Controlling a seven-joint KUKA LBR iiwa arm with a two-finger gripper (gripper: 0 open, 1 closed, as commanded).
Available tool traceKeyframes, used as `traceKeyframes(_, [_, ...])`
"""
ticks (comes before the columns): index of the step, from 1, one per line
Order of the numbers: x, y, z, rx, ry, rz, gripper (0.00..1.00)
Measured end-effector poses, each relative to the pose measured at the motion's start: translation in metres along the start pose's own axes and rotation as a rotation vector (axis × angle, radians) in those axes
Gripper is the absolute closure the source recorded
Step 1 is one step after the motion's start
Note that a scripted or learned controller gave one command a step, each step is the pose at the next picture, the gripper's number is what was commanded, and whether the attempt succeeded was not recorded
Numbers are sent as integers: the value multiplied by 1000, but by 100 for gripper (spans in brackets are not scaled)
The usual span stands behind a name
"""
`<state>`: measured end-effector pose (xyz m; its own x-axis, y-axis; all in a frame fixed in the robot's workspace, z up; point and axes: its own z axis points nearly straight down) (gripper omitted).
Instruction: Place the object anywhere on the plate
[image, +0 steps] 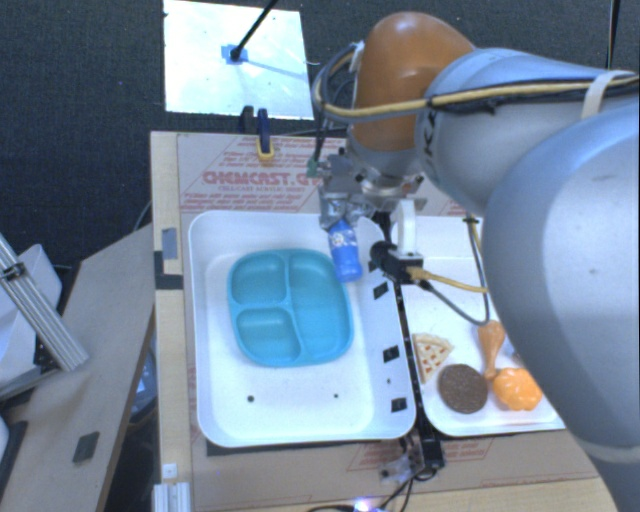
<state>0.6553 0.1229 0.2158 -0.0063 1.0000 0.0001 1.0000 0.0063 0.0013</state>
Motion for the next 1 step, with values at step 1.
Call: traceKeyframes(1, [0,0,-1,0,0,1,0])
